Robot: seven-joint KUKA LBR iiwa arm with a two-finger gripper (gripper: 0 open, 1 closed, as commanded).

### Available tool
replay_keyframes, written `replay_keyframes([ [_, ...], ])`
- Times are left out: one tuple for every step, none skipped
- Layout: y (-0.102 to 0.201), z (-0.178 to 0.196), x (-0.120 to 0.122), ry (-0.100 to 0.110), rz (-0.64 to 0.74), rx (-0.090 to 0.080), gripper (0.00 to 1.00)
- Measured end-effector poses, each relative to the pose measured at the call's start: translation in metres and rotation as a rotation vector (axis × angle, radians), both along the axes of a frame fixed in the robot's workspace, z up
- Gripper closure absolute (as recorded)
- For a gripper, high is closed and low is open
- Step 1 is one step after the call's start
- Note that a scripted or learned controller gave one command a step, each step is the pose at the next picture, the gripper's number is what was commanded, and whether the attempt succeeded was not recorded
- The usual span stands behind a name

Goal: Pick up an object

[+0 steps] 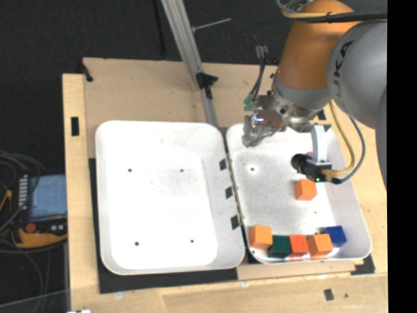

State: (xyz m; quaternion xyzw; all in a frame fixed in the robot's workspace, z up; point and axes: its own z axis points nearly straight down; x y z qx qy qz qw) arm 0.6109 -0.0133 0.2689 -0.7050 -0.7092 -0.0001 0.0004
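Note:
My gripper [255, 134] hangs over the far left corner of the right bin [270, 178], low and close to the bin's floor, with nothing visibly in it. A lone orange block [305, 189] lies in the middle right of that bin, well apart from the gripper. Along the bin's near edge sits a row of blocks: an orange one [261, 235], a green one [281, 245], a red-orange one [298, 244], another orange one [320, 244] and a blue one [335, 235].
The left bin [163, 128] lies beside the right one, joined by black clips [229, 191]. A slanted metal pole [186, 44] rises behind the bins. A black fitting with a cable [307, 164] hangs off the arm above the lone orange block. A blue device [49, 197] sits off the bench at left.

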Motion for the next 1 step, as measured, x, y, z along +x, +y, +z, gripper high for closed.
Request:
replay_keyframes([
  [0.0401,-0.0032,-0.0307,0.001,0.0,0.0,1.0],
])
